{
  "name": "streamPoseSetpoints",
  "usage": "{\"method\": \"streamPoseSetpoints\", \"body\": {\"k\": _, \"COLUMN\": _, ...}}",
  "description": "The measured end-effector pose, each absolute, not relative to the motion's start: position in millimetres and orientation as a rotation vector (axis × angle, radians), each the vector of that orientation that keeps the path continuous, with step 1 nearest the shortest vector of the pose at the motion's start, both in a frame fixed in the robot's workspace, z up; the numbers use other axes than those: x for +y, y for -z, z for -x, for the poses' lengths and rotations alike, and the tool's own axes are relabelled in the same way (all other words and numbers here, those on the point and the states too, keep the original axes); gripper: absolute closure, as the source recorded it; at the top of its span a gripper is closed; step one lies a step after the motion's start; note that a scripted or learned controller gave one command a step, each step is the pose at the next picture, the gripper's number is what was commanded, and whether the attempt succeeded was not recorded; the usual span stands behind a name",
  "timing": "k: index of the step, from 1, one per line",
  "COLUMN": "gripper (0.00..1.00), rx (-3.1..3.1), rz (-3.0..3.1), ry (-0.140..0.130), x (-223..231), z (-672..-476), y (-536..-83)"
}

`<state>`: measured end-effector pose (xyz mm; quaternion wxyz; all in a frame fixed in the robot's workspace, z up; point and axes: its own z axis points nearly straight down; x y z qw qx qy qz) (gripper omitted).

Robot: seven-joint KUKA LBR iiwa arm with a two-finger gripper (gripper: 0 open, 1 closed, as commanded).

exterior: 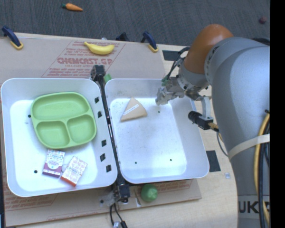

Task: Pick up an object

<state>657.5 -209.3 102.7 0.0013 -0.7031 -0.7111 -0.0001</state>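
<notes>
Right now I have the gripper point(160, 99) low over the right bin point(190, 151), near its far edge, with the grey arm point(237, 80) and its orange band point(206, 44) reaching in from the right. From this angle I cannot tell how the jaws stand; nothing shows between them.

A tan wedge-shaped block point(133, 110) lies on the floor of the right bin, just beside the gripper on its left and apart from it. It looks like a slice of cheese or bread, though I cannot say which.

Over in the left bin point(9, 127) I see a green divided plate point(63, 118) with three compartments. Near that bin's front edge lie two small packets side by side, one darker point(54, 163) and one reddish point(74, 170).

Outside the bins, a yellow banana point(99, 47) rests on the cardboard sheet point(52, 56) behind them, and a green ball point(149, 192) sits at the front edge of the right bin. An orange carrot point(73, 6) lies on the dark floor beyond the bench. Blue clamps point(12, 36) hold the cardboard at its far corners.
</notes>
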Motion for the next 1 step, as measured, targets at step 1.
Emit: {"method": "streamPoseSetpoints", "body": {"k": 1, "gripper": 1.0, "rx": -2.225, "rz": 2.216, "ry": 0.001, "x": -210.7, "z": -606.2, "y": -152.4}}
